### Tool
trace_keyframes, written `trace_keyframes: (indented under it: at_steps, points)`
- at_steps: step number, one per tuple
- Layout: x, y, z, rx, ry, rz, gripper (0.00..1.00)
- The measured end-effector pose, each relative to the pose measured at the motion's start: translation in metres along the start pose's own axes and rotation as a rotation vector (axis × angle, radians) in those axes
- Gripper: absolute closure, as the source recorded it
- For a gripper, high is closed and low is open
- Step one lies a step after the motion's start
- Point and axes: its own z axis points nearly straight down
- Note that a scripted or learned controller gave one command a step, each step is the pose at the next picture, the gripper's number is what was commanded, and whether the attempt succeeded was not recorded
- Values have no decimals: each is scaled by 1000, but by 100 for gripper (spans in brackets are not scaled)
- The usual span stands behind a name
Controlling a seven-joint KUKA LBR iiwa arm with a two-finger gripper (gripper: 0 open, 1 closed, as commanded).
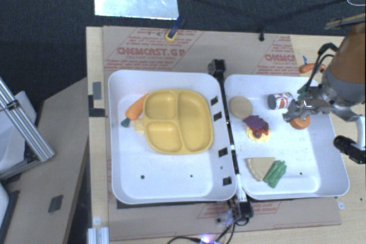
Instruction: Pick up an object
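orange object (299, 121) — small, roundish, prob a toy food piece — sits in the right bin (329, 177) near its right edge, toward the back. gripper (298, 111) is directly over it w/ the fingertips at or touching its top, so this looks like the pick target, approached from above because the bin is shallow and nothing crowds that side. can't tell if the fingers are apart or closed; they blur into the object at this angle, and no grip is visible.

red-and-white can (279, 101) lies on its side just beside the gripper, toward the bin's back edge — close enough that a bump seems possible. tan disc (241, 107) and purple-yellow piece (257, 127) sit near the bin's left edge, tan wedge (259, 167) and green piece (275, 173) near the front edge. left bin (123, 180) carries a yellow divided plate (176, 121) w/ a carrot (136, 107) against its back-left rim.
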Motion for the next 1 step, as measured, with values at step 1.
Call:
trace_keyframes:
  at_steps: [1]
  points:
    - [0,1,-13,4,1,-1,100]
